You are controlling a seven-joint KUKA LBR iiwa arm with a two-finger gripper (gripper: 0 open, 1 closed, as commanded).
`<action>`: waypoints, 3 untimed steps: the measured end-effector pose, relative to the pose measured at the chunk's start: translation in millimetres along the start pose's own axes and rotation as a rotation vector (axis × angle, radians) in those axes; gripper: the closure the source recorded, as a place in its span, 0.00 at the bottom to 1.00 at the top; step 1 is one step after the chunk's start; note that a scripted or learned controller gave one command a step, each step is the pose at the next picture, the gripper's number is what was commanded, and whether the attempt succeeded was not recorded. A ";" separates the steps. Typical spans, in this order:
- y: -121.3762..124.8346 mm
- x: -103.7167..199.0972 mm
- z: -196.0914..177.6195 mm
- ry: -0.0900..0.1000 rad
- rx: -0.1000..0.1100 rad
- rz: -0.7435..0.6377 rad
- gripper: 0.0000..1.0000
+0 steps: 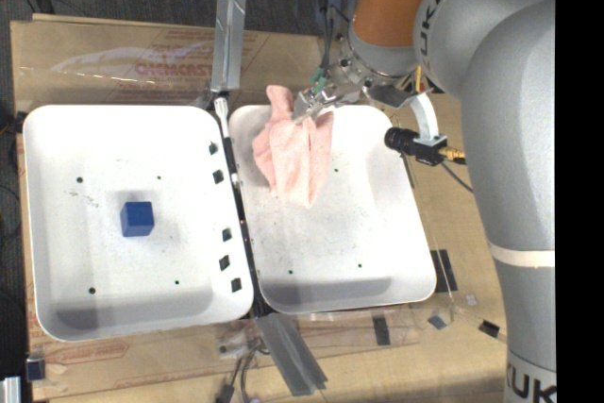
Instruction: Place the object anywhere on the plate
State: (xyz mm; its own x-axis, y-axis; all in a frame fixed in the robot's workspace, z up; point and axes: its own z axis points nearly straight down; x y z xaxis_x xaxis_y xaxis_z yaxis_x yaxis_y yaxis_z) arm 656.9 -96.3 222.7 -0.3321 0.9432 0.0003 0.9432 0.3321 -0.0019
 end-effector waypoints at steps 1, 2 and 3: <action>0.8 1.0 -8.5 0.000 -0.001 -0.006 1.00; 14.0 57.7 0.0 0.001 0.003 -0.413 1.00; 20.4 98.9 1.7 0.001 0.003 -0.819 1.00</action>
State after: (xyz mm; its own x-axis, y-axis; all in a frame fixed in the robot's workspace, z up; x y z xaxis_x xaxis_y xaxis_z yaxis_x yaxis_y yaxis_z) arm 643.3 3.7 221.0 -0.9157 0.4017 0.0035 0.4017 0.9158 -0.0032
